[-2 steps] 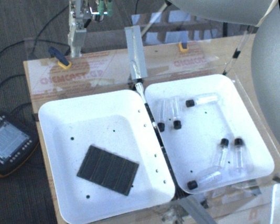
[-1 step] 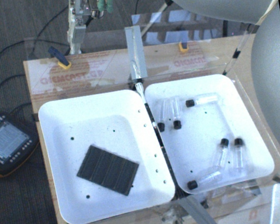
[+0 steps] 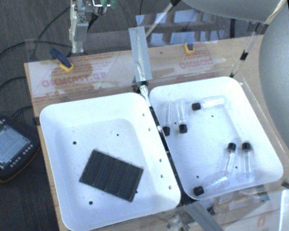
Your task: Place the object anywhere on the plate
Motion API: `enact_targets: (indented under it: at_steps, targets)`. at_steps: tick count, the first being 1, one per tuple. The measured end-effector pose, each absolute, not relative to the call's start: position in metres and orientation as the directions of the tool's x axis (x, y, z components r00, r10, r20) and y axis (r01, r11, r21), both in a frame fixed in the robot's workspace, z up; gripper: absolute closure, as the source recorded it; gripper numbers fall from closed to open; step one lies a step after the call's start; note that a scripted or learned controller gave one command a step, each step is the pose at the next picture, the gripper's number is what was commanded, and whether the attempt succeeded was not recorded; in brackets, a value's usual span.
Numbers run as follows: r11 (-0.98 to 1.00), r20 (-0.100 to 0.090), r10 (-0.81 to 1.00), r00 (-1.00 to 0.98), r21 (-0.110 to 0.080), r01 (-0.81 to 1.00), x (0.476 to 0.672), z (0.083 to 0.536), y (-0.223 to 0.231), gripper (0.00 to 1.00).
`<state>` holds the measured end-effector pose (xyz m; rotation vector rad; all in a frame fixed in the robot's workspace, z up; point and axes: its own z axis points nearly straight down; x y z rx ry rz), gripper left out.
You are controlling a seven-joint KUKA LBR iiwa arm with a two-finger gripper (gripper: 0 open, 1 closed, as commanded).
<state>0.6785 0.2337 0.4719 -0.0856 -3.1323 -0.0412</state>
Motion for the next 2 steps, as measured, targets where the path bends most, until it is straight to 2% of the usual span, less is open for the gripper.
enact_targets:
  at_steps: [2]
  targets:
    - [0.998, 0.007, 0.055, -0.998, 0.029, 0.055, 0.682, 0.4873, 0.2348, 1.0]
